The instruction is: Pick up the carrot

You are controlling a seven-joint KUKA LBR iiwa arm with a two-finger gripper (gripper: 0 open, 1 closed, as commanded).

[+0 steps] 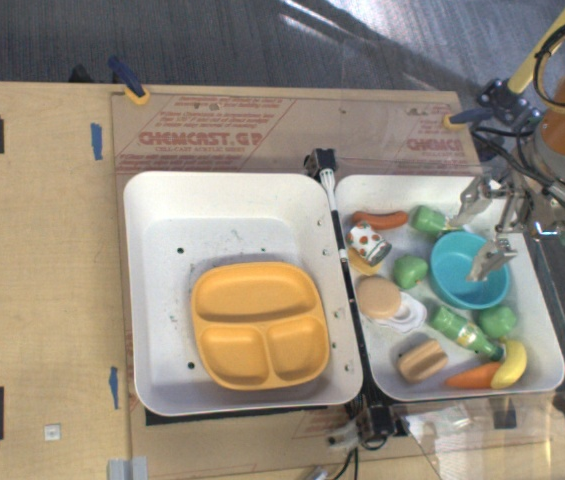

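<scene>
- One carrot [474, 376], orange, smooth and tapered, lies at the near edge of the right bin [552, 368], touching one yellow banana [510, 364] that curves beside it.
- One tan bread roll [421, 359], rounded and matte, sits just left of the carrot.
- One green bottle-like toy [461, 330] lies aslant behind the carrot, and one round green piece [499, 319] sits just beside it.
- One yellow-orange plastic tray [259, 322], glossy with rounded corners and three compartments, rests in the left bin [152, 268]; both bins are shallow, white and rounded at the corners.
- One beige round bun shape [379, 295] rests partly on one small white dish [409, 314].
- One teal bowl [467, 270], smooth and round, stands mid-bin; one green rounded item [410, 270] lies just to its left.
- The gripper [496, 230], metal with two thin fingers, hangs over the bowl's far rim, well apart from the carrot; its fingers stand apart and clamp nothing.
- One white-and-red spotted piece [365, 239] lies near the dividing rim.
- One red-orange sausage shape [382, 220] and one more green item [428, 219] lie by the far wall.
- The bins sit on one brown cardboard sheet [262, 128] with red lettering.
</scene>
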